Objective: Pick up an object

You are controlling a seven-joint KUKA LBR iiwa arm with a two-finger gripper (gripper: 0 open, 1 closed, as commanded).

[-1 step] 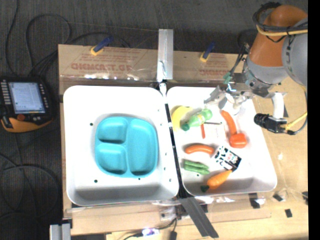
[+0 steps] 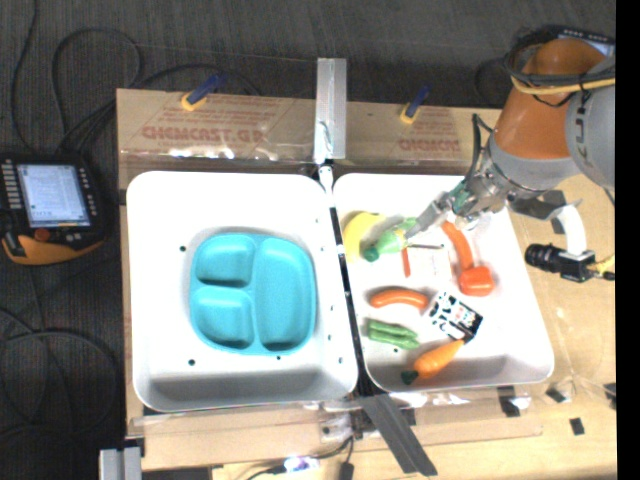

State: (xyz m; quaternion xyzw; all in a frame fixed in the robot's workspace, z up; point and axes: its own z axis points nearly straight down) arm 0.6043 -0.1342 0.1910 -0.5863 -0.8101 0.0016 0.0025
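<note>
Reaching into the right bin (image 2: 520, 348), the end effector (image 2: 432, 213) hovers beside a green toy (image 2: 385, 240), finger state unclear

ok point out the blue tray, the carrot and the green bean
blue tray (image 2: 250, 291), camera view, middle divider between its compartments
carrot (image 2: 438, 359), camera view, middle of the orange body
green bean (image 2: 391, 333), camera view, middle of the pod

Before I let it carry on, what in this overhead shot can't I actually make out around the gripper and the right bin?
- Gripper in the camera view: too small and blurred against the bin to tell its state or whether it grips anything.
- Yellow and green toy: blurred, shape unclear, and contact with the gripper cannot be judged.
- Black and white item: print too small to read.
- Handheld screen: text too small.
</note>
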